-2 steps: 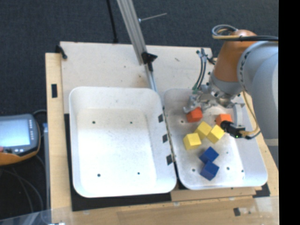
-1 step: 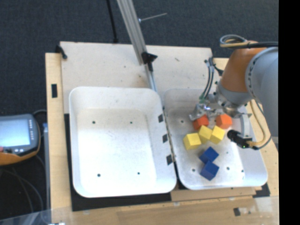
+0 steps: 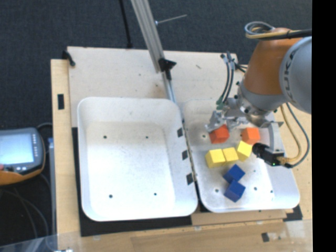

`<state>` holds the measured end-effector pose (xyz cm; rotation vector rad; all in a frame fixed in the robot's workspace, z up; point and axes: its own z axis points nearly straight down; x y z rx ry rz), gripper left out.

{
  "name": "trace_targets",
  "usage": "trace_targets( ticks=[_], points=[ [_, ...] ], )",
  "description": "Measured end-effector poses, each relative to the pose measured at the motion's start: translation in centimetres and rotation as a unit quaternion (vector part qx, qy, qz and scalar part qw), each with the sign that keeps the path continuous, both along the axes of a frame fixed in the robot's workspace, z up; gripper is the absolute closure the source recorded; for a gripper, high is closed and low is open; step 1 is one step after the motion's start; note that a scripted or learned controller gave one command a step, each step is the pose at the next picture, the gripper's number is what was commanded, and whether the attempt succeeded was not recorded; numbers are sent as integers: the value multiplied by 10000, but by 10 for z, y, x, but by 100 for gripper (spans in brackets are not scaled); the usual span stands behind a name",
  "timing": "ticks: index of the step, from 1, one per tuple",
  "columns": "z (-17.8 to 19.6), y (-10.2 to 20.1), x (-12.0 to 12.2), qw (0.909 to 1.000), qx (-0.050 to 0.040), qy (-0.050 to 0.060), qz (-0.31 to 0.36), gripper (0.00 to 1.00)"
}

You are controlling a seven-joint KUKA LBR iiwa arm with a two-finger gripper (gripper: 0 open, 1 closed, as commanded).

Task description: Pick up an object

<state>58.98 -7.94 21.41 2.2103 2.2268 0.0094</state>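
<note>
Two small orange cubes lie in the right shallow white bin: the left orange cube sits just under the hand, the right orange cube beside it. Whether the hand is clenched or released I cannot tell; the grey arm with its orange band hides it. Three yellow blocks and two blue cubes lie nearer. The left white bin adjoins on the pale wooden worktop. Dark carpet surrounds.

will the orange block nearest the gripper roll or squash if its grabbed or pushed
The orange block looks like a flat-faced cube, so it would probably slide rather than roll. It looks rigid and likely light. The yellow blocks lie close by, so a push toward them may knock them.
</note>
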Motion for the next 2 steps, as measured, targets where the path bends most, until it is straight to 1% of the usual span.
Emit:
trace_targets(
  ticks=[1, 2],
  points=[
    [-18, 99, -20, 10000, 5, 44, 5, 100],
    [-18, 108, -39, 10000, -7, 45, -20, 100]
  ],
)
